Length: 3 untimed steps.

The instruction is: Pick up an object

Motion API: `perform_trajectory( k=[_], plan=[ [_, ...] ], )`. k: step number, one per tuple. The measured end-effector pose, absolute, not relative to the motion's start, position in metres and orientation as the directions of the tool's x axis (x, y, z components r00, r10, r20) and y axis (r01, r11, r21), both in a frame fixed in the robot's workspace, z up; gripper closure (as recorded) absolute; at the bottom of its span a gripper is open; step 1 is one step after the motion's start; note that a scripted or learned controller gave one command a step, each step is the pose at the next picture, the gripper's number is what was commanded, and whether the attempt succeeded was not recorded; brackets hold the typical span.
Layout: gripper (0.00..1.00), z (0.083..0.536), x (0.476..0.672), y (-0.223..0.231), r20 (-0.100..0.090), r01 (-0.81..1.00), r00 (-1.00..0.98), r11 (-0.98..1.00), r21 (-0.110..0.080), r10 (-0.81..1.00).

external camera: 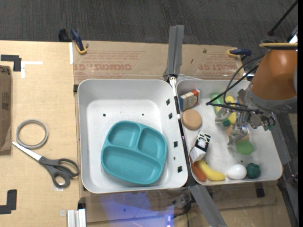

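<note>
**Gripper low over the crowded right bin**

The grey arm (277,77) comes in from 3 o'clock, and its gripper (240,128) hangs over the right bin (272,148), a little to the 3 o'clock side of the bin's middle. Cables and wrist hardware crowd it, so I cannot tell whether it is released or clenched, nor whether it grasps anything. Right under it lies a tan piece (235,138), partly hidden, so its long axis is unclear. A green ball (245,148) lies just beside that piece, at its 5 o'clock.

The other loose objects all lie in this same bin. The banana (212,172) lies near the front wall at 7 o'clock, its long axis running from 10 to 4 o'clock, touching a red-orange piece (199,170). A white egg (236,171) and a dark green lump (253,170) lie side by side at 5 o'clock. A black-and-white carton (200,146) leans with its long axis from 1 to 7 o'clock. A round brown bun (192,119) lies at 9 o'clock, and a small orange carton (189,99) at 10 o'clock.

The left bin (118,96) holds a teal divided plate (135,152). On the bench (38,89), scissors (52,164) and a tape roll (31,133) lie well apart from both bins.
</note>
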<state>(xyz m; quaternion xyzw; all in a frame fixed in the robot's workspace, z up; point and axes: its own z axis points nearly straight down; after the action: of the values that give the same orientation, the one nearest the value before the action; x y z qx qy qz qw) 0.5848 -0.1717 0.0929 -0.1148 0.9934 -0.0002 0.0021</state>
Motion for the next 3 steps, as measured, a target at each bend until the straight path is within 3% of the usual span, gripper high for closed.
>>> perform_trajectory(
  k=[1, 2, 3],
  plan=[
    [0.0, 0.093, 0.645, -0.183, -0.005, -0.213, -0.977, 0.977, 0.0, -0.213],
    [1.0, 0.103, 0.646, -0.183, -0.008, -0.208, -0.978, 0.978, 0.002, -0.207],
    [0.0, 0.103, 0.646, -0.183, -0.008, -0.208, -0.978, 0.978, 0.001, -0.208]
  ],
)
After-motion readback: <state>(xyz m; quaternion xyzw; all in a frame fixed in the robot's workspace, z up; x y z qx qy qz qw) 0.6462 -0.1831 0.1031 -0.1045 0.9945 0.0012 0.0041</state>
